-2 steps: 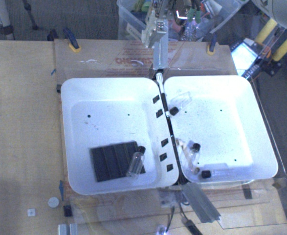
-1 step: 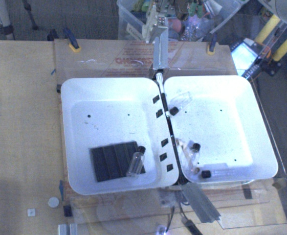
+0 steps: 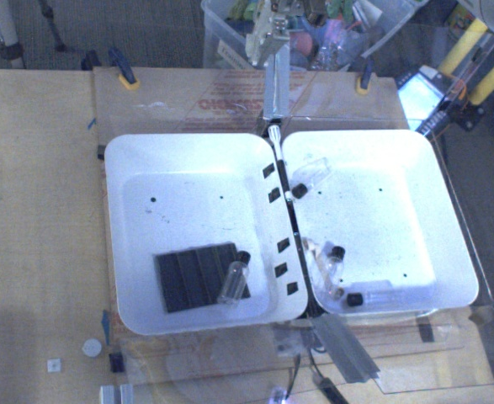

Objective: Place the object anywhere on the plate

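Left bin, lower half: dark ridged rectangular plate [image 3: 192, 278], lying flat in the shallow white left bin [image 3: 137, 175]. Across its right edge lies a clear plastic vial with a black cap [image 3: 232, 283], cap pointing away from the camera, body overlapping the plate's ribs.

Right bin [image 3: 415, 175]: three more clear black-capped vials, one near the divide at the far side [image 3: 310, 173], one near the divide lower down [image 3: 331, 257], one along the near wall [image 3: 378, 295].

Gripper: state cannot be told from this view.

Step in hand, judged: the placing looks done or nearly so, since the vial rests on the plate. It sits close to the edge and would roll easily. A good release sets it lengthwise in a groove, low and gently, then lifts straight up.

Writing: faint reddish print [image 3: 238, 103] on the board behind the bins, illegible. Small black square markers [image 3: 273, 196] along the divide, no text. No brand readable.
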Controlling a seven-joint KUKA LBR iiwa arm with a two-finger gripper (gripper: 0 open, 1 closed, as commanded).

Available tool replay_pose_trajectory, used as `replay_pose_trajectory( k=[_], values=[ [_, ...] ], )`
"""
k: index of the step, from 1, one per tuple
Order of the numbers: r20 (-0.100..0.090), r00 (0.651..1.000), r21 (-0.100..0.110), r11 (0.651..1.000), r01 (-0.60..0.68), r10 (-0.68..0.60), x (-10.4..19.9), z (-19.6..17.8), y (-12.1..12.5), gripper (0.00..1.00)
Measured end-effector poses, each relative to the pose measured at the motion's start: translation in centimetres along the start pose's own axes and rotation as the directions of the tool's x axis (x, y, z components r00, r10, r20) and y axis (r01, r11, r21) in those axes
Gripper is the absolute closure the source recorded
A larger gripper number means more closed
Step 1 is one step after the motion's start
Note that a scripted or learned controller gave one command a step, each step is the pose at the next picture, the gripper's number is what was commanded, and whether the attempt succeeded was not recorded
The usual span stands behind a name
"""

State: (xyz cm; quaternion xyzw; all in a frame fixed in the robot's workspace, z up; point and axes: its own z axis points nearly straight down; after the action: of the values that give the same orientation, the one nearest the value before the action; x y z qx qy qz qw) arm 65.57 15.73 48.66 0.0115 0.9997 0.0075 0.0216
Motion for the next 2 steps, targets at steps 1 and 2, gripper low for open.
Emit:
replay_pose_trajectory(
  k=[1, 2],
  values=[
    [0.011, 1.0, -0.004, 1.0, -0.001, 0.001, -0.2, -1.2, 0.0, 1.0],
    [0.021, 1.0, -0.007, 1.0, -0.001, 0.001, -0.3, -2.5, 0.1, 1.0]
  ],
)
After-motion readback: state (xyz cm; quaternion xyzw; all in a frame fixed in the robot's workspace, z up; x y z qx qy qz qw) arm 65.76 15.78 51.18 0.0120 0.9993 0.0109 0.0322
